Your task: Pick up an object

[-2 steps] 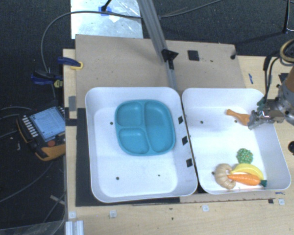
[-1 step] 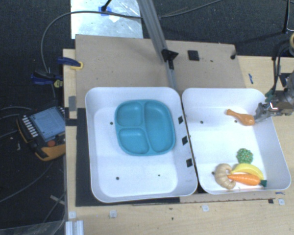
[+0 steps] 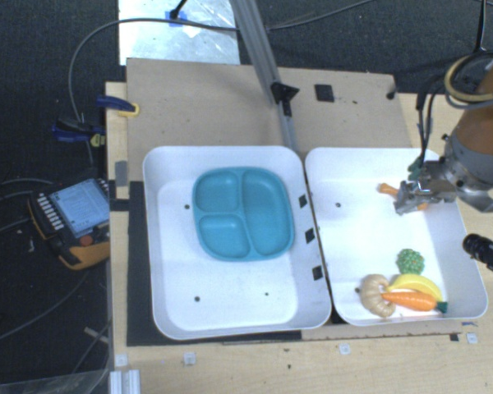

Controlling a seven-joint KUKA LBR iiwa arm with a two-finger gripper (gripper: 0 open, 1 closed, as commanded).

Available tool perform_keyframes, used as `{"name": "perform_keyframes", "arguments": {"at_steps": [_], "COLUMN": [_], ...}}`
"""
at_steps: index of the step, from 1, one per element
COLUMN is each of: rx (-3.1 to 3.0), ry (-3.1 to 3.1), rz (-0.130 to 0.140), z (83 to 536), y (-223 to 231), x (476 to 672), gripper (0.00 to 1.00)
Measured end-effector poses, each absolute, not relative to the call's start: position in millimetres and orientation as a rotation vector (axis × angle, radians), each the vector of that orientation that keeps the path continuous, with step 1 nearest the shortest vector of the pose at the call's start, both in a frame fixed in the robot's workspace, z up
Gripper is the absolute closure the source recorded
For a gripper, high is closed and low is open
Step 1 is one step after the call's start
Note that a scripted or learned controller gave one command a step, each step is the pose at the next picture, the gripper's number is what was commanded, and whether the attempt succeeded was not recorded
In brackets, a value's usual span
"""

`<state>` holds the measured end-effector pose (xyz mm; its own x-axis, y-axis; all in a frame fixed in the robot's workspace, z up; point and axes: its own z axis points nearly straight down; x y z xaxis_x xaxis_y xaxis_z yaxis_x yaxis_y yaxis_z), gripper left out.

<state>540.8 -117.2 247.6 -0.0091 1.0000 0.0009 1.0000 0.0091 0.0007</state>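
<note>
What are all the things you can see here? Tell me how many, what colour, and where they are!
Bins: two, white, side by side on the bench.
Divided plate: one, blue, in the left bin.
Broccoli: one, green, lower part of the right bin.
Banana: one, yellow, just below the broccoli.
Carrot: one, orange, lying against the banana.
Tan piece: one, beige, left of the carrot; too small to name.
Small orange thing: one, upper right bin, beside the gripper.
Handheld device: one, yellow with a blue screen, on the floor at left.
Gripper: one, grey, over the right bin.
</note>
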Motion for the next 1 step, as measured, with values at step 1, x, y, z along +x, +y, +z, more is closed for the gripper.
{"name": "perform_keyframes", "arguments": {"at_steps": [1], "rx": [-2.21], "ry": [-2.234], "rz": [-0.005], "z": [253.2], "y": [-61.7], "x": [546.1], "gripper": [1.0]}}
